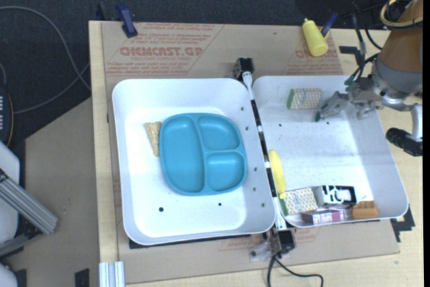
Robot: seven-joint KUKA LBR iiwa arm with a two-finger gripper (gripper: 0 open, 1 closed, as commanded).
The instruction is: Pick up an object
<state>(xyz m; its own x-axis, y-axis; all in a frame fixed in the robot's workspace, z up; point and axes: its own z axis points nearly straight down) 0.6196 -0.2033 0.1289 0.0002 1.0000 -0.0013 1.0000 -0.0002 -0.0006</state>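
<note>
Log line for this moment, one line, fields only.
arm: over right bin far side | gripper: beside sponge, nothing held | left bin: blue tray | stage: pre-grasp

The grey arm reaches in from the right, its pincer [327, 111] pointing leftward.

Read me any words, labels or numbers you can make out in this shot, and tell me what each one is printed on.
"CHEMCAST GP", red print, last letters unsure: brown board under the bins, behind the left bin.
More red print on the board behind the right bin: too faint to read.
Small red lines above "CHEMCAST": too small.
Black and white packet in the right bin: marks blurred.
Pink box beside it: label unreadable.
</note>
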